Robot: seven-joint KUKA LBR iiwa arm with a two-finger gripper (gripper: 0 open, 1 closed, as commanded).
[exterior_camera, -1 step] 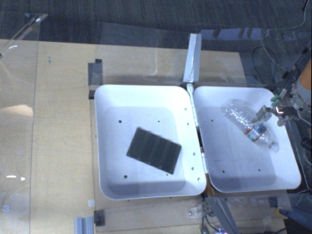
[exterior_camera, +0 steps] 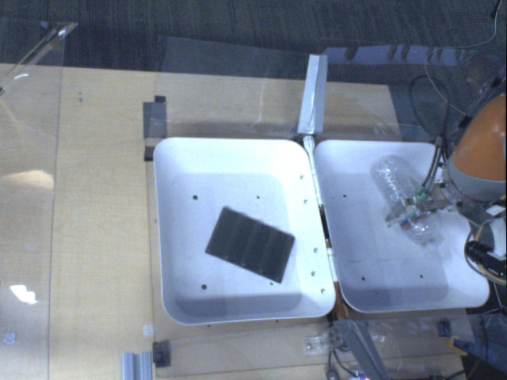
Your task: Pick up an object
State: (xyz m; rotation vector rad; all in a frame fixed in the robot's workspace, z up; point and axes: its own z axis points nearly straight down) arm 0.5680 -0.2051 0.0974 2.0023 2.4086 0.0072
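Bench: the pale wooden bench top (exterior_camera: 87, 236) carries two shallow white plastic bins side by side, with a clear sheet lying over its left part.
Left bin: the left white bin (exterior_camera: 178, 172) holds one flat dark grey rectangular pad (exterior_camera: 250, 244), lying at a slant near the bin's middle (well apart from every wall).
Right bin: the right white bin (exterior_camera: 356, 252) holds one clear, crumpled plastic bottle (exterior_camera: 394, 182), lying in the upper right part of the floor, its neck end pointing down and right.
Divider: a grey metal upright strip (exterior_camera: 313, 93) stands at the far end of the seam between the bins.
Arm: the grey arm with the orange band (exterior_camera: 482, 145) reaches in from the right, above the right bin's right wall.
Gripper: the two-finger gripper (exterior_camera: 417, 207) sits at the lower end of the clear bottle, touching or just beside it. The fingers blend into the bottle's glare; grip state cannot be told.
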